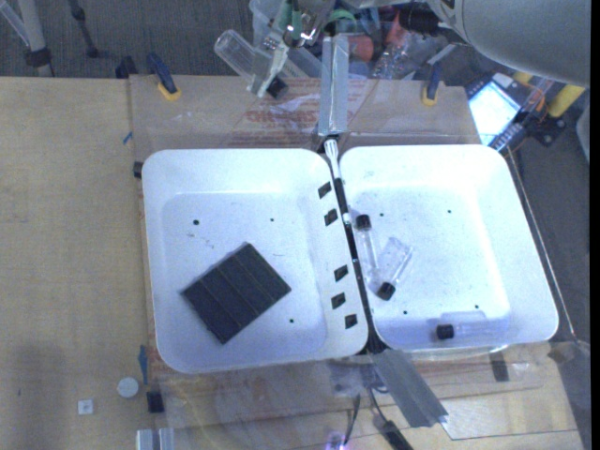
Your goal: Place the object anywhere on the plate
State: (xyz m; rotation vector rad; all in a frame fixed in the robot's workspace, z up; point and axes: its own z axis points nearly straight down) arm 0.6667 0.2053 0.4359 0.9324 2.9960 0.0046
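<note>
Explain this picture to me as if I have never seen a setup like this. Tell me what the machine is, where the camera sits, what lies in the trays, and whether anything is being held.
One camera looks down at a slant on a wooden bench. The grey bulk at the top right is a robot arm; its gripper, a two-fingered claw, hangs above the far edge of the bench with a clear plastic tube with a black cap between its fingers.

Two shallow white trays sit side by side. The left bin holds a dark square plate, where the object should end up. The right bin holds more clear tube-like pieces with black caps: some near its left wall and one near its front edge.
</note>
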